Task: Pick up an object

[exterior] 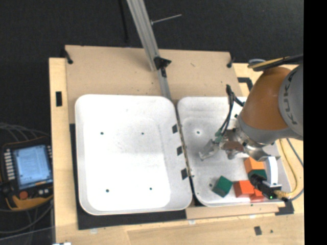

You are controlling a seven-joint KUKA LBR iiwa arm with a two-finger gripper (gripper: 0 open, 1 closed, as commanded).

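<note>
Gripper: metal two-finger gripper [208, 151] over the right shallow white plastic bin [196, 111]; open or closed, cannot tell.
Objects: green block [222, 186] and orange block [243, 188] near edge.

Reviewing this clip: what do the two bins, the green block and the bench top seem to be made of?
Both white bins look like moulded plastic: rounded corners, smooth matte surface, grey scuffing. The green block in the right bin has flat faces and even colour, so painted wood, foam or plastic; I cannot tell which. The bench top looks like bare fibreboard or plywood: flat tan, dull.
</note>
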